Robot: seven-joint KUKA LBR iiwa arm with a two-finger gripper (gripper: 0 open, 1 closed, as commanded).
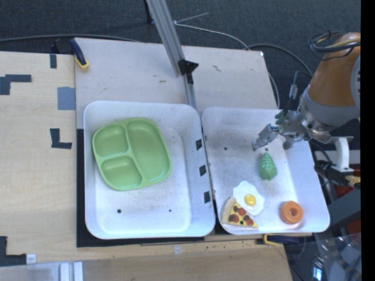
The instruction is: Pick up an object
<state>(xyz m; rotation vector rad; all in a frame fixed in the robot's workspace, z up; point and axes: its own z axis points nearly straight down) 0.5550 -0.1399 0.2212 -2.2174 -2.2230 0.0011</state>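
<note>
Four toy foods lie in the right bin (234,127). A bumpy green piece (268,167) sits near the middle right. A fried egg (248,196) and a pizza slice (238,215) rest at the front, and an orange doughnut (291,212) occupies the front right corner. My gripper (274,143) hovers just behind the green piece, a little above it. It is open, with nothing between its fingers.
The left bin (181,204) holds a light green divided plate (130,153). A slanted metal pole (170,31) stands behind the bins. A yellow-and-blue tool (79,54) lies at the bench's far left. The arm's orange band (334,81) hangs over the right bin's edge.
</note>
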